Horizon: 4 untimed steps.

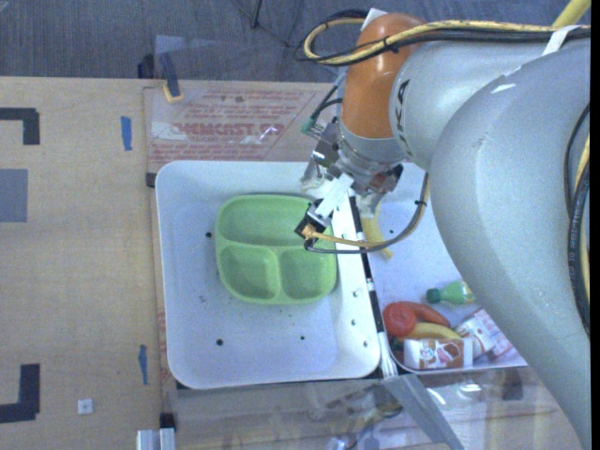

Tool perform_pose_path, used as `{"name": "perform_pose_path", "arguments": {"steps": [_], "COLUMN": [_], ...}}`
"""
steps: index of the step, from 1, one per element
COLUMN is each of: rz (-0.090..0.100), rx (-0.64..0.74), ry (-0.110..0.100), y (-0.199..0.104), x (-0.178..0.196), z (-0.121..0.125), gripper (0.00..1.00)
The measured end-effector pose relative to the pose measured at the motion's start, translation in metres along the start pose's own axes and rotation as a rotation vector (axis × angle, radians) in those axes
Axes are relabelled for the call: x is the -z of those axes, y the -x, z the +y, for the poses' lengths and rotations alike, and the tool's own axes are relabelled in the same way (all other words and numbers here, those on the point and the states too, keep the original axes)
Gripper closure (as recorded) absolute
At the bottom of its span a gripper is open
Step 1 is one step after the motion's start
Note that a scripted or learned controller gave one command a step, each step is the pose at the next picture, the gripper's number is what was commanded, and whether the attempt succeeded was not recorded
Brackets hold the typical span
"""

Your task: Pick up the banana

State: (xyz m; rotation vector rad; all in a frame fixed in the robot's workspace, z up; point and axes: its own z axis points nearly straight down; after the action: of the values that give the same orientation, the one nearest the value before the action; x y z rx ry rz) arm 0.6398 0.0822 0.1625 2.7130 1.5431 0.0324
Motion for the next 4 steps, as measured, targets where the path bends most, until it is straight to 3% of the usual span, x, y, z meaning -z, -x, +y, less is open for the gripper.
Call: {"name": "perform_pose_path", "arguments": {"steps": [1, 2, 3, 4], "rz": [-0.010, -0.021, -0.031, -0.002], "rx": [0.136, -0.334, -0.333, -0.391], "ry": [-0.033, -0.035, -0.041, -0.034], "y": [0.008, -0.024, -0.022, -0.023], "x": [0.019, -0.049, -0.048, -0.064], "z": [-0.018, -0.060, -0.062, -0.033], "gripper": [0.00, 0.00, 1.00, 1.00]}}
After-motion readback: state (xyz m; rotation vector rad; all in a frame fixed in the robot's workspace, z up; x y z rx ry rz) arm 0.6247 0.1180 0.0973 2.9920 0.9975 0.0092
